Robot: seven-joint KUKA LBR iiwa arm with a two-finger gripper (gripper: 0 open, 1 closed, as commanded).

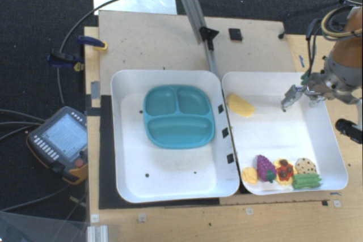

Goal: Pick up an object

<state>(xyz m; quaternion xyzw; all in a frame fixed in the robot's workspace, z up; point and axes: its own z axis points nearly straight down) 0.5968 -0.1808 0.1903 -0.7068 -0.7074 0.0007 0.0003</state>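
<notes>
The right bin holds a yellow lemon-shaped piece near its upper left. Along its front wall lie several toy foods: a small yellow piece, a purple grape bunch, a pizza slice, a cookie and a green bean pod. My gripper hangs over the upper right part of this bin, well to the right of the lemon piece and above the row of foods. Nothing shows between its fingers.
The left bin bears a teal divided plate. A grey pole slants over the bench at the back. A teach pendant lies off the bench at the left, with cables around it.
</notes>
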